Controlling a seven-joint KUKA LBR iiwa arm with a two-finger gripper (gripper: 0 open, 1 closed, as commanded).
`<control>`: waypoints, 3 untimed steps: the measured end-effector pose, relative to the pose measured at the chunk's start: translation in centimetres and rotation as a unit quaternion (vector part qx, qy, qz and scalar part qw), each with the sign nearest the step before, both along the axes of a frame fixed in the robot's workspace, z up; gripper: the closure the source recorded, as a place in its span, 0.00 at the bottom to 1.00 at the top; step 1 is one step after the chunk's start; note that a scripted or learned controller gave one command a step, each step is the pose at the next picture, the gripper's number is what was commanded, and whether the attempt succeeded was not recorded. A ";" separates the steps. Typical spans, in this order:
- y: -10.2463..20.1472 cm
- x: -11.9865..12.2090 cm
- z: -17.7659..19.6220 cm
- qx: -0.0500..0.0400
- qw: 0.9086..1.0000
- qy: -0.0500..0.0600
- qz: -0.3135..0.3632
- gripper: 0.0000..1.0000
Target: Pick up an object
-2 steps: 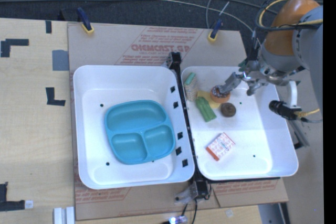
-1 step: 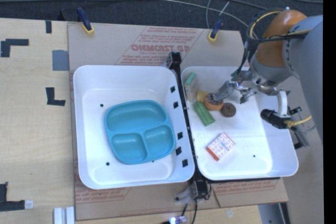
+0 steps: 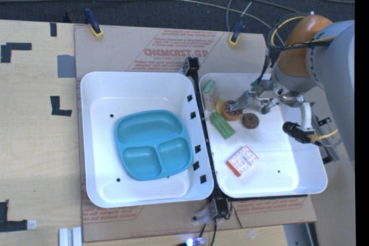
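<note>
The right bin (image 3: 288, 173) holds several small objects. A green block (image 3: 222, 125) lies near its left wall. Beside it sit a brown ring-shaped piece (image 3: 232, 110) and a dark brown round piece (image 3: 250, 120). A red-and-white box (image 3: 242, 160) lies nearer the front. A pale green item (image 3: 207, 90) rests in the back left corner. My gripper (image 3: 249, 103) is low in this bin, right over the ring-shaped piece and the round piece. I cannot tell whether it touches either of them.
The left bin (image 3: 92, 124) holds a blue divided plate (image 3: 153, 144). A black divider (image 3: 199, 124) runs between the bins. Two blue-and-yellow clamps (image 3: 92, 23) (image 3: 235, 34) pin the cardboard at the back. My arm (image 3: 314, 60) covers the right bin's back right corner.
</note>
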State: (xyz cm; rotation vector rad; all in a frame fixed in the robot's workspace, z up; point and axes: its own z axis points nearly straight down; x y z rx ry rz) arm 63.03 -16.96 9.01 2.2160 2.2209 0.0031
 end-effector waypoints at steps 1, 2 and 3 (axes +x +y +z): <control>0.4 0.4 1.4 0.003 1.000 -0.005 0.001 1.00; 0.5 0.5 5.6 0.000 1.000 0.001 0.000 1.00; 0.5 0.1 10.0 0.001 1.000 0.001 0.000 1.00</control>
